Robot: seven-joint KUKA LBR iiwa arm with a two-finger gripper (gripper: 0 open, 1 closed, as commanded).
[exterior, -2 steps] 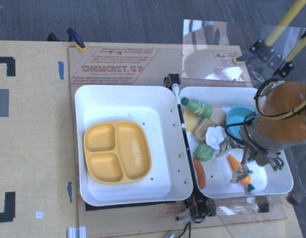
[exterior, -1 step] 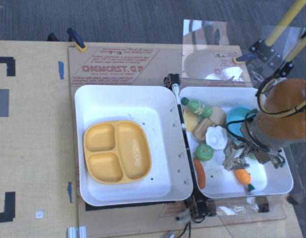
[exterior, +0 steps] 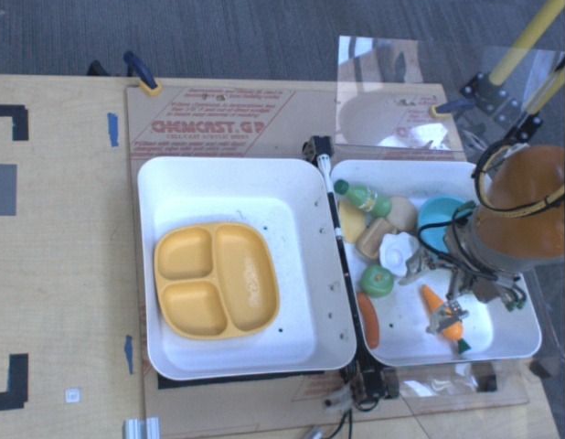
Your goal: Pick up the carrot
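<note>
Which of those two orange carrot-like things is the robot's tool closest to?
The small carrot directly under the tool, near the bin's right side; the longer orange one lies by the left wall.

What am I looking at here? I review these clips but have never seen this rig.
One camera above a bench looks down at a slant. The grey and orange shape at right is a robot arm; its gripper hangs over the right bin, just above a small carrot. Whether it grips the carrot is unclear. That bin also holds toy foods, including a green bottle and a teal bowl. The left bin holds a yellow divided plate.
</note>
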